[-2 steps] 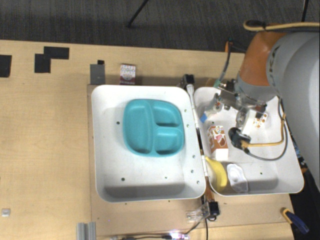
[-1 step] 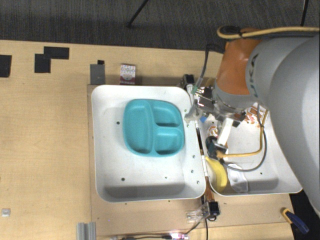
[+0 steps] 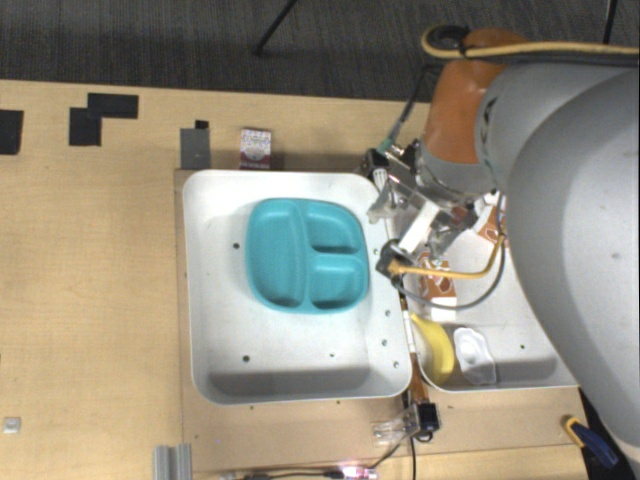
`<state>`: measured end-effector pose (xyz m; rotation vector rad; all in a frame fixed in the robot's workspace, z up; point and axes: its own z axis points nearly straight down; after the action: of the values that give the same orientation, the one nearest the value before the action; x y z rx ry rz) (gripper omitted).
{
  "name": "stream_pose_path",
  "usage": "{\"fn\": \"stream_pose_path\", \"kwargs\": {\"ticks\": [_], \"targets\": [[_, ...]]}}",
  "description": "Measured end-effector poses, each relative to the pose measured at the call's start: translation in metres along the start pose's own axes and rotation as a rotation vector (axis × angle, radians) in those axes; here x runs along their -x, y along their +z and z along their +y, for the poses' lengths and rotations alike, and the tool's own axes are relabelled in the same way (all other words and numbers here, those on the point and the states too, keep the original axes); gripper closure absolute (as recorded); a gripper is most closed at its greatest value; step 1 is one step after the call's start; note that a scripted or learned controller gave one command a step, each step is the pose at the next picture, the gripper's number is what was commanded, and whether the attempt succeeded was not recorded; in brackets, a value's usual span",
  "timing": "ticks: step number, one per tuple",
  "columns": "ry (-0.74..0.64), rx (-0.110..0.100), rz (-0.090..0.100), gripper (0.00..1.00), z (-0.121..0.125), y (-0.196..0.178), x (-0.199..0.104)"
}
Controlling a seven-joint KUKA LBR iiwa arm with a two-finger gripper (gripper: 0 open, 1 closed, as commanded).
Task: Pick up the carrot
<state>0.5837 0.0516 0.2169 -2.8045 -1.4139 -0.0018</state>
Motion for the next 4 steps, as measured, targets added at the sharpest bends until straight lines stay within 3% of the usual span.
{"fn": "stream_pose_path", "kwargs": {"ticks": [1, 2, 3, 4], "targets": [[0.083, 0.003, -0.002, 0.0, 0.064, -0.006, 0.023], [-0.06, -0.002, -0.002, 0.0, 0.071, 0.032, 0.017], [0.211, -0.006, 0.0, 0.0, 0.004, 0.033, -0.006], [0.338, -0.001, 0.002, 0.0, -0.019, -0.014, 0.014]]}}
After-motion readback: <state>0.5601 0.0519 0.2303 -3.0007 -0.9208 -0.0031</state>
